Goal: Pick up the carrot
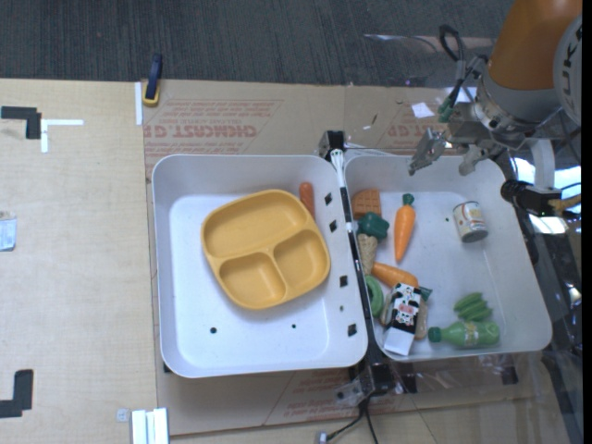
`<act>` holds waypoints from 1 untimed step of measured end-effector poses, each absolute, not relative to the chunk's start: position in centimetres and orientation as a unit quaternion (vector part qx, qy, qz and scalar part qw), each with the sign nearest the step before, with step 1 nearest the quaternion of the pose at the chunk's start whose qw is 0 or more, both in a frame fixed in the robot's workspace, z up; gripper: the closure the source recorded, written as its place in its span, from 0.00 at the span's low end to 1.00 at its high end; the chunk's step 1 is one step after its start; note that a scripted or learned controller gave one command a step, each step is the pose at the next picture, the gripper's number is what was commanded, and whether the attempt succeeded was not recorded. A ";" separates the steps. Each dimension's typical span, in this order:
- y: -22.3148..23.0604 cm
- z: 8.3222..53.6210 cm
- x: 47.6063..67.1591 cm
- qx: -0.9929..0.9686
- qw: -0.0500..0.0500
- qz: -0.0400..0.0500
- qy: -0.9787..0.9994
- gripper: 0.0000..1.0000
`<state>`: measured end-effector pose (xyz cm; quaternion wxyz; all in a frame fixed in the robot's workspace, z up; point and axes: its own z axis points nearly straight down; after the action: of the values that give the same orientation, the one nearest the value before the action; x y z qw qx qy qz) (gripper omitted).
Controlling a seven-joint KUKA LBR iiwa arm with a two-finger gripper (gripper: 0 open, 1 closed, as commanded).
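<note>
Arm poised over the right bin, carrot not yet taken.

The left bin (176, 248) carries a yellow divided plate (265, 248); the right bin (518, 276) is crowded with toys. Above its far rim hangs the gripper (450, 158), fingers spread and pinching nothing, likely ready to descend. The carrot (404, 229) lies lengthwise near the bin's middle, green top away, just beside a small can (470, 221).

- An orange carrot (403, 230) with a dark green top lies in the right-hand bin, near its far wall.
- It lies flat on the white floor, nearly lengthwise front to back, green end farthest from the camera, tip toward the viewer.
</note>
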<state>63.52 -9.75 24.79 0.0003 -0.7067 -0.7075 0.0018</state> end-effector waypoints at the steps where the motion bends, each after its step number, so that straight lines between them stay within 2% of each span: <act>1: -9.7 9.8 66.2 -0.771 -0.004 -0.003 -0.636 0.00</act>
<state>66.24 -9.71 9.84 -0.0036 -0.7714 -0.6363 -0.0031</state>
